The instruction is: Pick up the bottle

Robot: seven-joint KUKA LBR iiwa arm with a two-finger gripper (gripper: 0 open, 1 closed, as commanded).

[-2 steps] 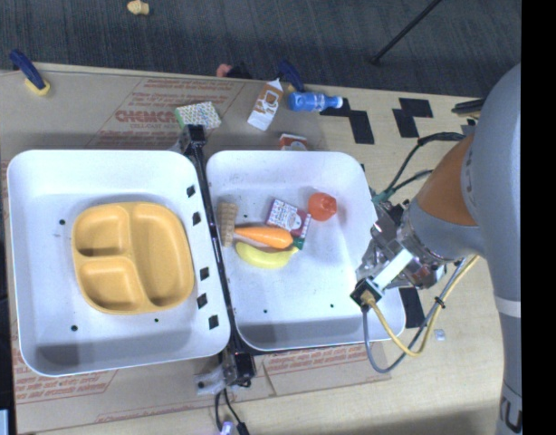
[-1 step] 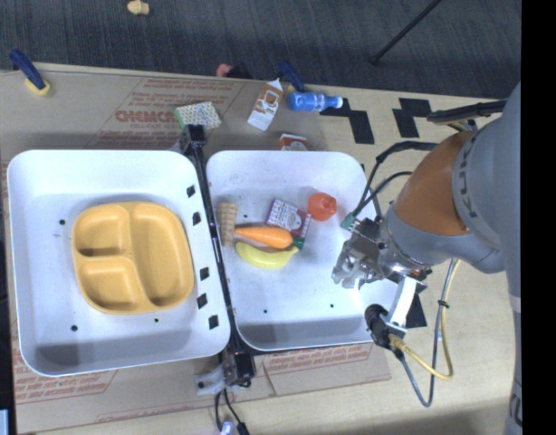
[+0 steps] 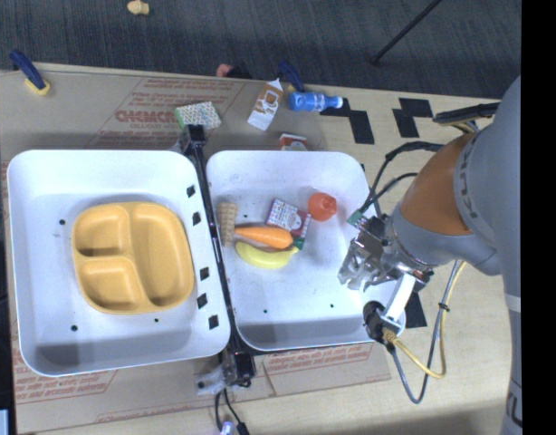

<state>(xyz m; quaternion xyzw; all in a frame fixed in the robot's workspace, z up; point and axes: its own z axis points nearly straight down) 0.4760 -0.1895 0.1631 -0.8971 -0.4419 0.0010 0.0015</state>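
Hovering at the right edge of the right bin [image 3: 350,166], gripper [image 3: 358,268] sits low over the white floor, nothing visibly between its tips; can't tell from this angle how wide the claw is. Bottle [image 3: 312,102], blue, lies on its side on the bench above the right bin, upper middle of frame, outside both bins and well apart from the gripper. Carrot [image 3: 263,236], banana [image 3: 265,257], small carton [image 3: 283,214] and orange cup [image 3: 321,206] cluster mid-bin. Yellow tray [image 3: 133,256] in the left bin. My read: pick not started; reach, grasp and lift all remain.
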